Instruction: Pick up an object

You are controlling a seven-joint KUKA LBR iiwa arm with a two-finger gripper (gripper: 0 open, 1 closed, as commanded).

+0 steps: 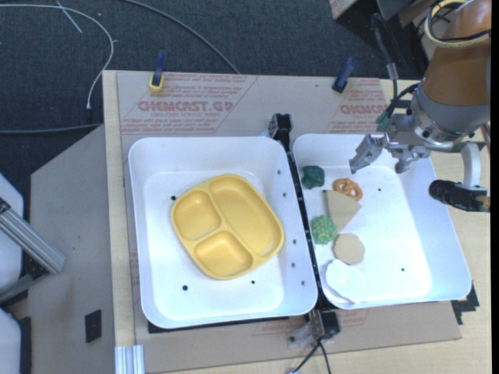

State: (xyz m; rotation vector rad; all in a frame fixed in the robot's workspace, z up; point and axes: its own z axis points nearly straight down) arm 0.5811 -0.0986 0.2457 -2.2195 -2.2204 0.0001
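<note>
Camera view: arm [456,61] comes in from the right, gripper [386,156] over the back of the right bin [421,244], fingers apart with nothing between them. Along that bin's left side: dark green piece [313,177], pretzel [347,186] near the gripper, tan wedge [341,207], green broccoli [323,227], round tan cookie [349,248], white lump [344,280] at the front. Left bin [156,287] holds a yellow tray [226,225]; both bins sit on the bench [234,100].
</note>
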